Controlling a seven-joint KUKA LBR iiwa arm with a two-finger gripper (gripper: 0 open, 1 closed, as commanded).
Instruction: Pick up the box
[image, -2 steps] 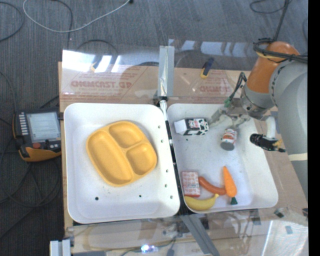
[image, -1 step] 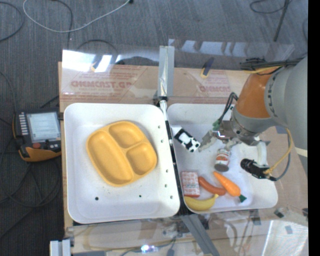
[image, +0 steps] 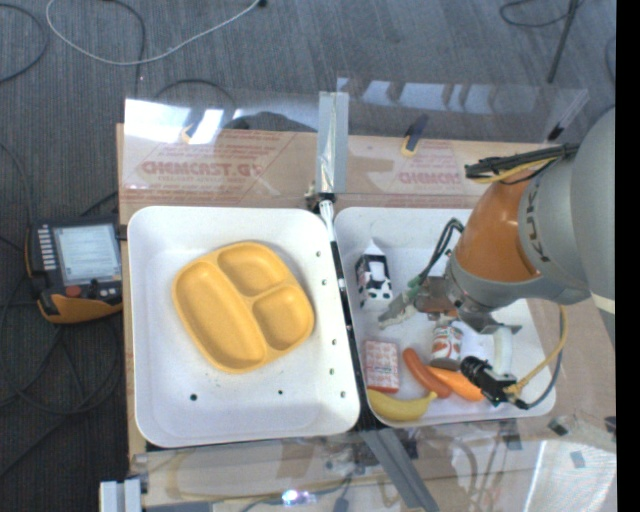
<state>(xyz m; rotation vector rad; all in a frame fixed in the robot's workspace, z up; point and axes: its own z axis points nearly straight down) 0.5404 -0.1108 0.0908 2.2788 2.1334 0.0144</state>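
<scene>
Camera view looks down on the right bin (image: 350, 235), where the box (image: 381, 364) lies flat near the front-left corner, just beside the banana (image: 402, 405) and carrot (image: 440, 378), apart from the gripper (image: 425, 300) hanging mid-bin, probably lining up its approach. Its wrist hides much, so whether it's open or closed I cannot tell.

Def a robotics lab setup, not a home or shop. The worktop (image: 140, 440) sat on grey carpet w/ loose cables (image: 90, 45) trailing over the floor, clear plastic guard panels (image: 450, 100) stood along the back edge, and a teach pendant (image: 75, 262) w/ a lit screen lay off to the left. Big industrial arm (image: 540, 240) reached over the bins (image: 160, 400).
</scene>
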